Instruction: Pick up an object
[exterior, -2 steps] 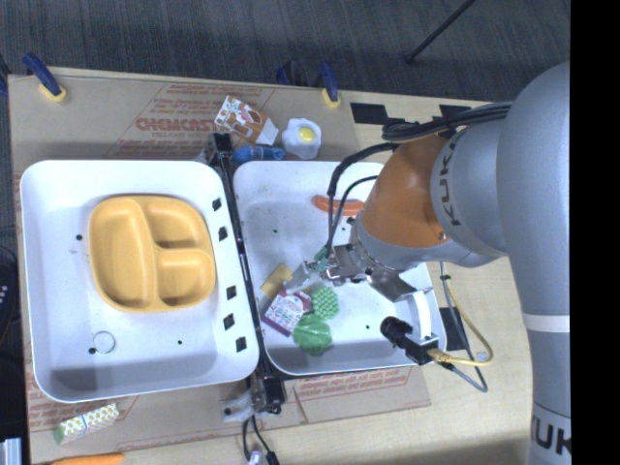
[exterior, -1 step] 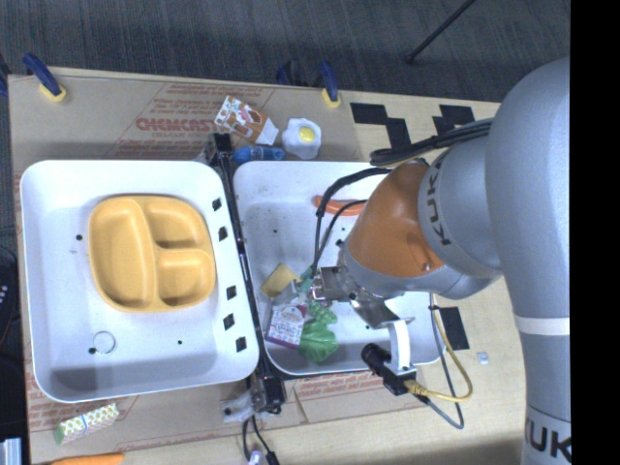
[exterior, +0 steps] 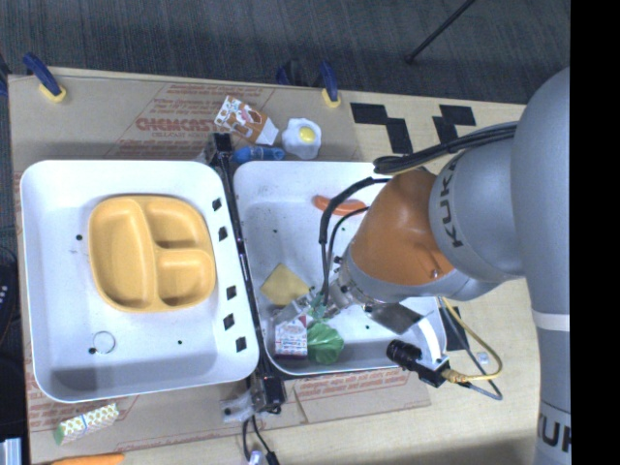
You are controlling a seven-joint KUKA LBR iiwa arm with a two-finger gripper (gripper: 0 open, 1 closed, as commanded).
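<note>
While the grey arm (exterior: 484,221) is reaching in from the right, you are looking at its gripper (exterior: 327,303) sitting low in the right white bin (exterior: 262,211), over a near-side clutter: a pale yellow wedge (exterior: 284,284), a small red-and-white packet (exterior: 291,338) and a green crumpled lump (exterior: 325,342). You cannot tell how the gripper is set. Nothing is showing as lifted, so the pick is not yet done. The yellow divided tray (exterior: 150,250) is lying in the left bin (exterior: 44,260).
</note>
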